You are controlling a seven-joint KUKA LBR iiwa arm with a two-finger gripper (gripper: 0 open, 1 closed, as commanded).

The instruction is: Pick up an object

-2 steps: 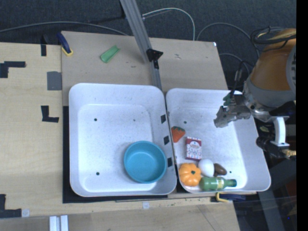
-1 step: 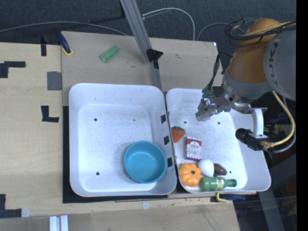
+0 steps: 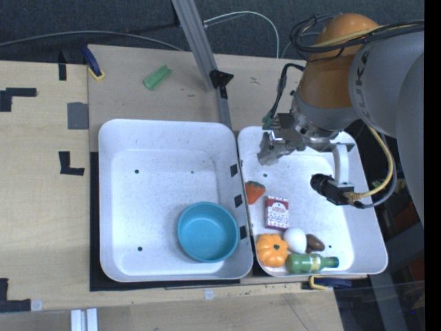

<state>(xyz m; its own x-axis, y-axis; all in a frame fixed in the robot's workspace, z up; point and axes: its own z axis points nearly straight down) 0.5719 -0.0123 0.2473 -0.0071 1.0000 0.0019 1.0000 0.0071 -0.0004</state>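
- My gripper (image 3: 270, 152) hangs over the right bin (image 3: 364, 233)'s far end; I cannot tell its jaw state, nothing visibly held.
- Toys cluster at the near end: box (image 3: 277, 212), pumpkin (image 3: 271, 249), egg (image 3: 295, 240).
- I judge the box light and stiff; take its flat sides.

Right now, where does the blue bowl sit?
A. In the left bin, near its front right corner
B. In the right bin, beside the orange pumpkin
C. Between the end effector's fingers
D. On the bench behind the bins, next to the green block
A: the blue bowl rests on the floor of the left bin, near its front right corner, while the end effector hangs over the right bin.
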